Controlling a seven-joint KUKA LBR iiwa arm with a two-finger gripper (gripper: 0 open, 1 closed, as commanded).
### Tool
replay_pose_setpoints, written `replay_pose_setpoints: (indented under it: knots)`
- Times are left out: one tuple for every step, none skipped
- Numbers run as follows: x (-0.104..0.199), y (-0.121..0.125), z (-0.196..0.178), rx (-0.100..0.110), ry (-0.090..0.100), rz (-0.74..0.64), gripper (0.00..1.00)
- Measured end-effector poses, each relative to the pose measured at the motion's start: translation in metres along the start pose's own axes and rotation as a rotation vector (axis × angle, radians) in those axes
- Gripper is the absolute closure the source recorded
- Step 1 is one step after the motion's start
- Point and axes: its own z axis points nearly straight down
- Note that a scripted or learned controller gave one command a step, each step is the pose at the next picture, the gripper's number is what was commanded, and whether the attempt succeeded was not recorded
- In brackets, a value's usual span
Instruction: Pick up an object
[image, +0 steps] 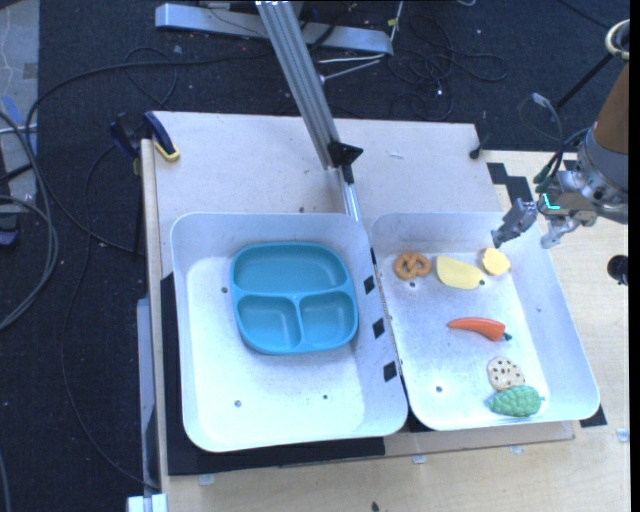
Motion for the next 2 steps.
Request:
replay_pose_setpoints:
  knots:
    - [0.0, 0.0, -0.001, -0.002, 0.0, 0.0, 0.0]
    - [0.008, -0.007, 0.056, 0.004, 0.002, 0.001, 0.0]
